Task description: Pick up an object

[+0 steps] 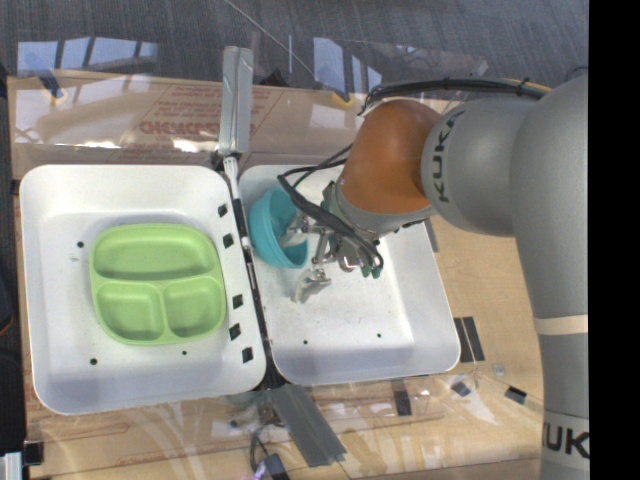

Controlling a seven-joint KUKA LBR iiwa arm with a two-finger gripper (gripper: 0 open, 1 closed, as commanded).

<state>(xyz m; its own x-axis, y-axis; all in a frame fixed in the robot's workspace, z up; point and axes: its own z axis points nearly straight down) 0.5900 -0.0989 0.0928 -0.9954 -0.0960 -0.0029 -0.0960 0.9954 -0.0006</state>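
Camera view: I read the gripper [318,268] as lowered into the right bin [425,333], close to the floor of the bin, just beside the teal bowl [272,230]. Its degree of opening I cannot tell; cables and wrist hardware clutter that area, and I see nothing clearly clamped. The teal bowl lies tilted against the bin's left wall, near the divider, so I judge it the likely pick target. The left bin [45,268] carries a green compartment tray [155,281], lying flat and well apart from the arm. Both bins rest on a brown bench [480,298] covered with clear sheeting; dark carpet lies beyond.
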